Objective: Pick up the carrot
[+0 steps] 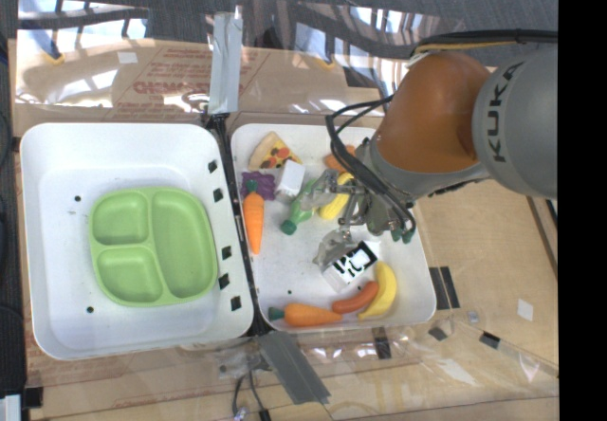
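- Looking down on the bench, the camera view shows the arm (455, 120) reaching from the right over the right bin (422, 263), while the left bin (38, 220) holds a green divided plate (152, 244).
- The carrot (253, 222) lies upright along the right bin's left wall, just below a purple piece (257, 185); a second orange carrot-like piece (308, 315) lies at the bin's near edge, beside a red pepper (356, 299) and a banana (383, 289).
- What could go wrong: the gripper (340, 244) hangs near the bin's middle, over a black-and-white block (352, 265) and close to a green piece (296, 216) and a yellow one (334, 205), well apart from either carrot. A descent here would likely close on the wrong thing or on nothing.
- With two orange pieces, the program may also aim at the one crowded by the pepper, and the wall beside the other leaves a finger little room.
- The pincer: cables and wrist parts clutter it, so I cannot tell how it is set; nothing is visibly held in it.
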Robot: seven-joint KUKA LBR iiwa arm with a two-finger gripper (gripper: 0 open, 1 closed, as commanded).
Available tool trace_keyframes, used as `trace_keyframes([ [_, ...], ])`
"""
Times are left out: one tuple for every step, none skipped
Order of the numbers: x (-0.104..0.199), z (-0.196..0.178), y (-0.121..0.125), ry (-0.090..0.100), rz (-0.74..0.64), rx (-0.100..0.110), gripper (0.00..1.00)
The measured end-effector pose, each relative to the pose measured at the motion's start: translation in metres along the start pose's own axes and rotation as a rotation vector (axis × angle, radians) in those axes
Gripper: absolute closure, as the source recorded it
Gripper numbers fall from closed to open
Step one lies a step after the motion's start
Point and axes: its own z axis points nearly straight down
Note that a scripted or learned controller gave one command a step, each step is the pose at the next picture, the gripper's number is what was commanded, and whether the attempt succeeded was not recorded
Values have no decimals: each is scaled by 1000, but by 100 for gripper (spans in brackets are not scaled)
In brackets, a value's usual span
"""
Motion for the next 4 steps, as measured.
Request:
trace_keyframes([
  [-9, -7, -104, -4, 71, 2, 0],
  [29, 72, -58, 4, 242, -3, 0],
  [27, 62, -57, 2, 233, -2, 100],
  [18, -17, -91, -10, 188, 3, 100],
])
